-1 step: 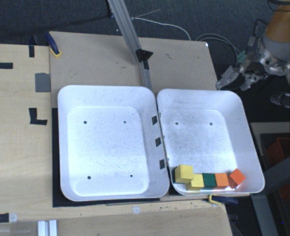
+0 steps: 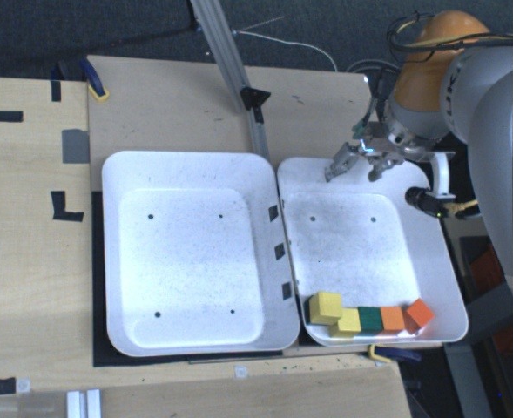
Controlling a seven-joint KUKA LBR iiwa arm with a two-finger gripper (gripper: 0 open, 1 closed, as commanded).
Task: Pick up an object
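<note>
Several small blocks lie in a row along the near edge of the right bin (image 2: 430,259): a yellow block (image 2: 327,307), a second yellow block (image 2: 349,321), a green block (image 2: 371,320), an orange block (image 2: 392,319) and a red-orange block (image 2: 419,313). My gripper (image 2: 357,167) hangs over the far edge of the same bin, well away from the blocks. Its two fingers are spread apart with nothing between them.
The left bin (image 2: 117,233) stands beside the right one. A grey metal pole (image 2: 226,46) slants down from the top to the gap between the bins. Blue clamps sit at the board's far left corner (image 2: 95,81).
</note>
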